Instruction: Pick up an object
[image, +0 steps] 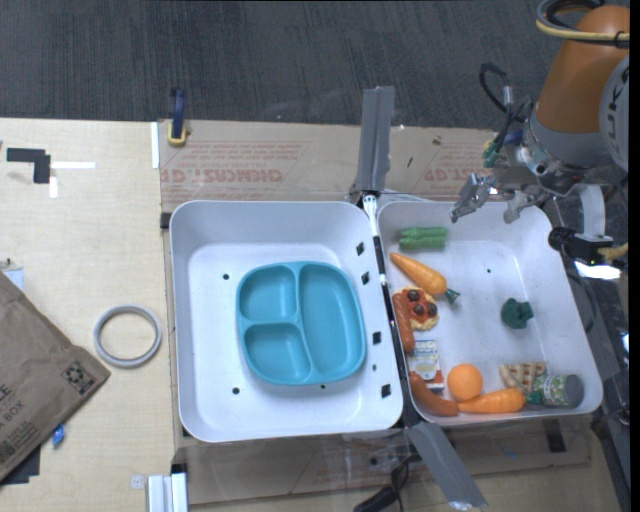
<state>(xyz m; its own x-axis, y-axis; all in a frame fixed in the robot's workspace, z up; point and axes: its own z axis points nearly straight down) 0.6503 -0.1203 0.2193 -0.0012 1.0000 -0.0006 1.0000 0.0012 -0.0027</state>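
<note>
The right bin (556, 268) holds several toy foods: a green pickle (422, 238), a carrot (418, 272), a pizza slice (416, 309), a small packet (426, 358), an orange (464, 382), a second carrot (491, 402), a sausage (430, 397), a waffle piece (522, 375), a grey can (558, 390) and a dark green broccoli (517, 313). My gripper (495, 198) hangs over the bin's far edge, above and right of the pickle. Its two fingers are spread open with nothing between them.
The left bin (200, 300) holds a teal divided plate (300, 322). A tape ring (127, 334) and a cardboard box (35, 380) lie on the bench at the left. A grey divider post (375, 140) rises between the bins at the back.
</note>
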